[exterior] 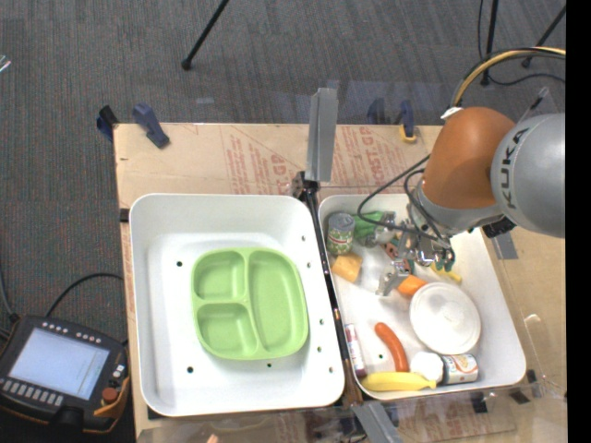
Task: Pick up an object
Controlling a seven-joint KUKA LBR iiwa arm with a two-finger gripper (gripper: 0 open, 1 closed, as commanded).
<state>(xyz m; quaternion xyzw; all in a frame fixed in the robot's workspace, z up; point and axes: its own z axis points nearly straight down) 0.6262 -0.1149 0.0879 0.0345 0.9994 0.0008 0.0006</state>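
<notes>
My gripper (395, 275) hangs low over the middle of the right bin (506, 321), below the arm's orange band. An orange carrot-like piece (412, 286) lies right beside it, touching or nearly so. A yellow cheese wedge (347, 268) sits just to its left, and a green can (340, 233) stands at the bin's back left. A white round bowl (445, 317) rests to the lower right of the gripper. Near the bin's front lie a red sausage (391, 343), a banana (397, 382) and a small tin (459, 368). I see nothing held.
The left bin (157, 247) holds a green divided tray (249, 303). A thin marker (352, 345) lies along the right bin's left wall. Cables trail from the wrist over the bin's back. A teach pendant (60, 369) sits off the bench at lower left.
</notes>
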